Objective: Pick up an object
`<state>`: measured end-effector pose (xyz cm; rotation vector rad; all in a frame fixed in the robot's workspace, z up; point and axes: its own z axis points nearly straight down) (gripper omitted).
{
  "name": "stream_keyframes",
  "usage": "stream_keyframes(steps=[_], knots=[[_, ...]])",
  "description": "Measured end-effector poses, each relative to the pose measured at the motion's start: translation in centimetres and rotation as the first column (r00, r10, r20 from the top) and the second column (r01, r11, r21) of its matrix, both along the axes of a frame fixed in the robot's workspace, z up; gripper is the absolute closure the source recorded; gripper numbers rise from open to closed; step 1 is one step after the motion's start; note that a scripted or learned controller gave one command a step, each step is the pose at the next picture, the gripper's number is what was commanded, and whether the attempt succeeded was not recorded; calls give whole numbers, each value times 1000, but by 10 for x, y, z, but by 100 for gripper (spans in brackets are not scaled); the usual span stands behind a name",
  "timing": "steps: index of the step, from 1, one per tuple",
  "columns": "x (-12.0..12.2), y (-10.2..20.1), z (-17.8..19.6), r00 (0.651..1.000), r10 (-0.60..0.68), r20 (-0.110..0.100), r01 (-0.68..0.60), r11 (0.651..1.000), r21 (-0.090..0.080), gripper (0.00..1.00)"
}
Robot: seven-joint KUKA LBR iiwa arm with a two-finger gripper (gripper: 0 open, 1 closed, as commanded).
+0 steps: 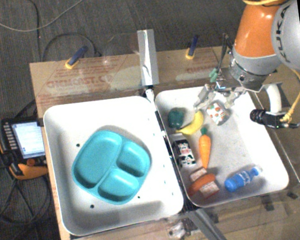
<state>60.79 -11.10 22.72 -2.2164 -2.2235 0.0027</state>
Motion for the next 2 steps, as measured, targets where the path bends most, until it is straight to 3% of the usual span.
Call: stream_keyframes(steps=[1,2], knots=[[12,-11,-131,993,115,2,-115,993,0,0],[12,-11,-124,993,114,-1,-114,993,3,100]])
